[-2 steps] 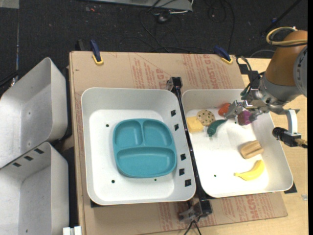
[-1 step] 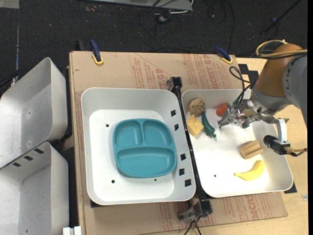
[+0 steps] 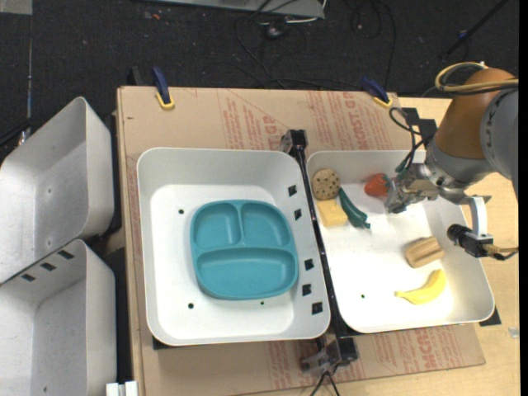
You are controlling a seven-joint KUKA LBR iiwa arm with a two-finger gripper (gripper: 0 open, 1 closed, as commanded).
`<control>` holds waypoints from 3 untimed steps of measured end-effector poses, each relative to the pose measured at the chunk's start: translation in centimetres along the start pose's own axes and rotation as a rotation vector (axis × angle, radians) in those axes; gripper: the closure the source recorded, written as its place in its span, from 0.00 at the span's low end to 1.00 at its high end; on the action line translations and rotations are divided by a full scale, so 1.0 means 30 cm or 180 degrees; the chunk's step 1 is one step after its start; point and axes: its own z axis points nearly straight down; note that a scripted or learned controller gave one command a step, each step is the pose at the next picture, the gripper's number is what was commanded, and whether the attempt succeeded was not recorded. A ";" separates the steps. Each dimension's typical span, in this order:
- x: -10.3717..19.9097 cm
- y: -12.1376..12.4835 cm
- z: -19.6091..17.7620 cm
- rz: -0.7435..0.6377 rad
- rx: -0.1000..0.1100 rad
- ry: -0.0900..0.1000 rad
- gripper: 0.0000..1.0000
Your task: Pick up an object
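In the right bin point(image 3: 462, 308) lie a round cookie point(image 3: 326, 183), a yellow block point(image 3: 332, 213), a teal tool-shaped piece point(image 3: 353, 208), a red object point(image 3: 376, 185), a tan bread-like piece point(image 3: 423, 252) and a yellow banana point(image 3: 423, 289). My gripper point(image 3: 399, 200) hangs over the bin's upper middle, just right of the red object and close to it. Nothing shows between its fingers.
The left bin point(image 3: 161, 221) holds a teal divided plate point(image 3: 244, 248). A black divider with clips point(image 3: 309, 221) runs between the bins. The arm's grey and orange body point(image 3: 474, 134) hangs over the right bin's far right corner. Grey bins point(image 3: 49, 188) stand off the bench to the left.
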 end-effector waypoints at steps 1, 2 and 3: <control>0.007 0.009 -0.145 -0.0010 -0.0008 0.0001 1.00; 0.015 -0.005 -0.295 -0.0009 -0.0006 0.0001 1.00; 0.014 0.000 -0.465 -0.0012 -0.0011 -0.0002 1.00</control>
